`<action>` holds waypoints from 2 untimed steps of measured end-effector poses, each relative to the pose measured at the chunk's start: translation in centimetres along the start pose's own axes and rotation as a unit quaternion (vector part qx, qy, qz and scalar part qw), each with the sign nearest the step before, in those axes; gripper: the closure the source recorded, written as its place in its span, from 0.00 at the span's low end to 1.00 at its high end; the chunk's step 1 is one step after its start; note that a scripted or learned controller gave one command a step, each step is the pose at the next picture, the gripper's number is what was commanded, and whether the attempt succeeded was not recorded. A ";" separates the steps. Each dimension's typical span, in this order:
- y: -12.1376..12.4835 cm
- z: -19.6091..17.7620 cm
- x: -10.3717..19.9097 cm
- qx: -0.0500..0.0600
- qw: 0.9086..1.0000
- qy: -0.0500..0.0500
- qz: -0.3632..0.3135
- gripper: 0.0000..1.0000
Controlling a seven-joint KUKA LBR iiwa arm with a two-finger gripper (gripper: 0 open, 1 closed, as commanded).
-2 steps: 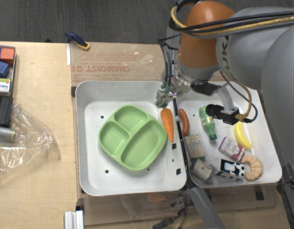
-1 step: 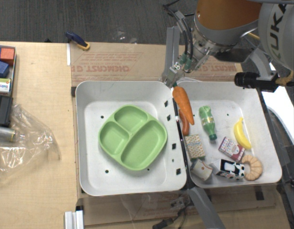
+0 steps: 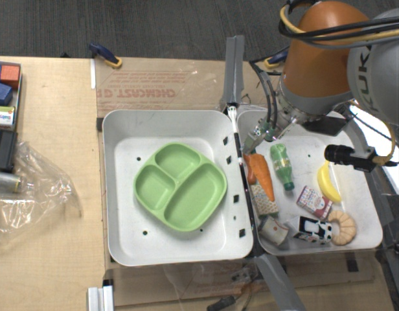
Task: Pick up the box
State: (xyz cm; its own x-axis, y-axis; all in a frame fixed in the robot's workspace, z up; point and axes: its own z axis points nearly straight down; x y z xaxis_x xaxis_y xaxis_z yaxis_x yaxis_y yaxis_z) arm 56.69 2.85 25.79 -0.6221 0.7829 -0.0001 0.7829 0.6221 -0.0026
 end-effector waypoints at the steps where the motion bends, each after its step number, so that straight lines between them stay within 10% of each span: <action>1: -3.3 6.7 -6.2 0.000 0.998 0.000 -0.060 1.00; 2: -3.3 5.8 -6.4 -0.001 0.998 -0.001 -0.058 1.00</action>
State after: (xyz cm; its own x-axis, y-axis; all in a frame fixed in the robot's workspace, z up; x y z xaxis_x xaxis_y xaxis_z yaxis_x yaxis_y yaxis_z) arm 58.08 -4.18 19.96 -0.7081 0.7061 -0.0010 0.7061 0.7081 -0.0004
